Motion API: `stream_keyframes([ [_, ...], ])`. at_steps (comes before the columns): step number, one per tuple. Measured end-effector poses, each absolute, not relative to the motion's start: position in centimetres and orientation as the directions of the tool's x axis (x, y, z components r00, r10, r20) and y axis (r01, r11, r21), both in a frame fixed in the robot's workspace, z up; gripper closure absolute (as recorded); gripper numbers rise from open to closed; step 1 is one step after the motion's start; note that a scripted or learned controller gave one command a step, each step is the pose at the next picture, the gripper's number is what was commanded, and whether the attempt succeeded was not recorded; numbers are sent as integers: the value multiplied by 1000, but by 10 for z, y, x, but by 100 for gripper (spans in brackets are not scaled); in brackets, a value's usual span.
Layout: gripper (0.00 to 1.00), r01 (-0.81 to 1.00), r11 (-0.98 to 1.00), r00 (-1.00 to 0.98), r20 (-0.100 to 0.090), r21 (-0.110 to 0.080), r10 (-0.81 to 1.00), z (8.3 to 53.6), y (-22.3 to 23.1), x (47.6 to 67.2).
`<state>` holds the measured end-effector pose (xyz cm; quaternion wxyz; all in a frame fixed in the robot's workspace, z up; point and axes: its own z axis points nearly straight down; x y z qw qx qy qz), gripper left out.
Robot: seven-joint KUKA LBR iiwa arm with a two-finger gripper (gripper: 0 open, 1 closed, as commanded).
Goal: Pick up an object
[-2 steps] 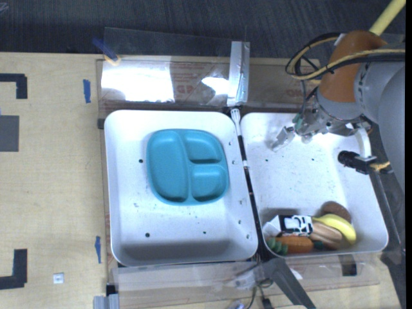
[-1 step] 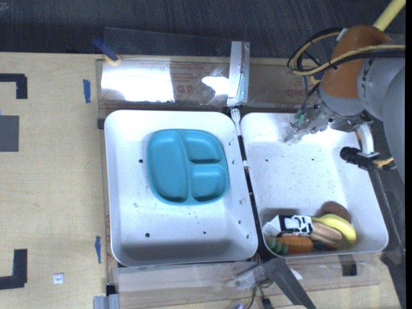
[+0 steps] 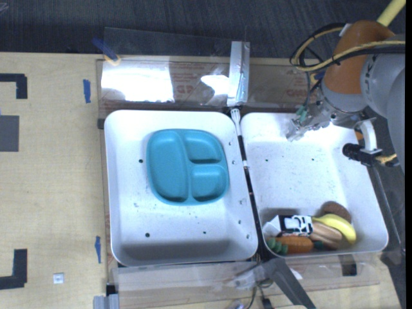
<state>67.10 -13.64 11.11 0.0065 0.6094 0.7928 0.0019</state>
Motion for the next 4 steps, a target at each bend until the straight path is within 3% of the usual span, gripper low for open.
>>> stream_keyframes([
  [1, 100, 867, 499, -499, -2, 3, 867, 87, -142, 668],
  [2, 100, 992, 123, -123, -1, 9, 992, 189, -81, 669],
  [3, 100, 924, 382, -382, 2, -3, 924, 105, -97, 666],
  [4, 100, 822, 570, -569, -12, 12, 822, 258, -107, 637],
])
